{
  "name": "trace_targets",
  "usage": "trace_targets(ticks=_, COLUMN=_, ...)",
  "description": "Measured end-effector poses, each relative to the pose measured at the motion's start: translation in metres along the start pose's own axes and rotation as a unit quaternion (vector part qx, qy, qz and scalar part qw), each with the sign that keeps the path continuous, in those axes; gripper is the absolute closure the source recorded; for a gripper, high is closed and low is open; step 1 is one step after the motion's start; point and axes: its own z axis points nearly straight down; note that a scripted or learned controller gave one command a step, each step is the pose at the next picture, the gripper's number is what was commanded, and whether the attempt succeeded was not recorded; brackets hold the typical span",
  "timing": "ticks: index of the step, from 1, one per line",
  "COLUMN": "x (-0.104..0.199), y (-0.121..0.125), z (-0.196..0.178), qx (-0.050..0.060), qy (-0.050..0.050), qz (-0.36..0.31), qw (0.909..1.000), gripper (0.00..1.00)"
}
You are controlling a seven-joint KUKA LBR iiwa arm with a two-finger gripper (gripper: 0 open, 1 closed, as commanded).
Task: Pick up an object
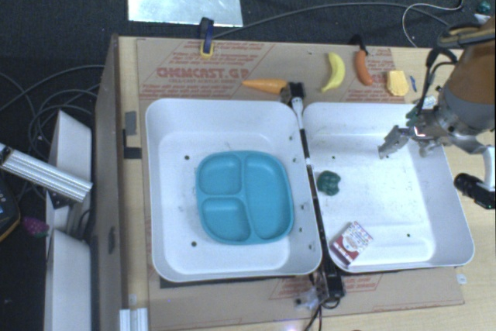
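The pincer (404, 137) hovers released over the right bin (446, 190), gripping nothing. Below and left of it lies a green object (328, 181); a red-and-white packet (350, 242) rests farther below, near the bin's front edge.

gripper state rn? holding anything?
Gripper: over the right bin, upper right part; whether it is open or shut cannot be told. Nothing seen in it.

Your targets, both in right bin: small dark green lumpy object (328, 182) near left wall, lying flat; red-and-white packet (351, 241) near front edge, flat, skewed diagonally. Well apart.
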Motion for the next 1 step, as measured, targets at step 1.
trace_targets(ticks=1, x=0.0482, y=-0.0419, z=0.0470, qx=0.001, qy=0.001, qz=0.000, qw=1.0000, gripper=0.00)
